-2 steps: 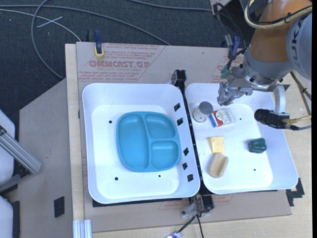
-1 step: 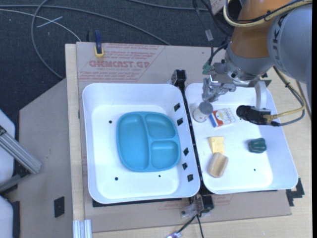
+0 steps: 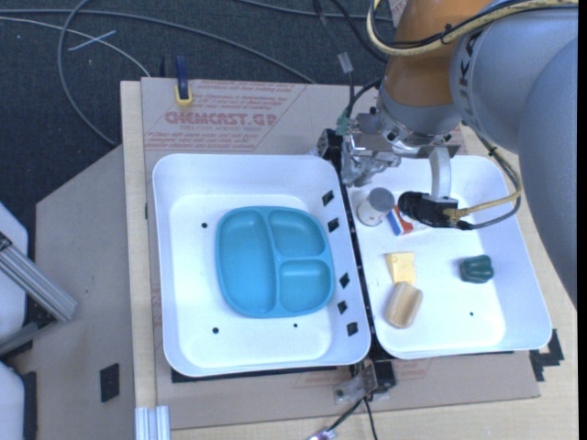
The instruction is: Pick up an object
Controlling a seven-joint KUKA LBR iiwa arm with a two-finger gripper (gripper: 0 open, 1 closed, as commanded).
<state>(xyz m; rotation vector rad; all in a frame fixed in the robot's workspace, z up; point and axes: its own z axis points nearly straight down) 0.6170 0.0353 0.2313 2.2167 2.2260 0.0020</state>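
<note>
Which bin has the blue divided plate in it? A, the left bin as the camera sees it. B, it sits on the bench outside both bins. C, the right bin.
A: the blue divided plate lies flat inside the left bin.

Arm [image 3: 514,53] cut off at right edge; pincer [image 3: 367,168] tips indistinct.

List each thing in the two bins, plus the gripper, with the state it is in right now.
Blue divided plate: flat, right way up, in the left bin.
Yellow block: lying in the right bin.
Tan piece: lying just below the yellow block.
Dark green object: resting apart from the others.
Gripper: low over the right bin's upper left corner, nothing seen held.
</note>
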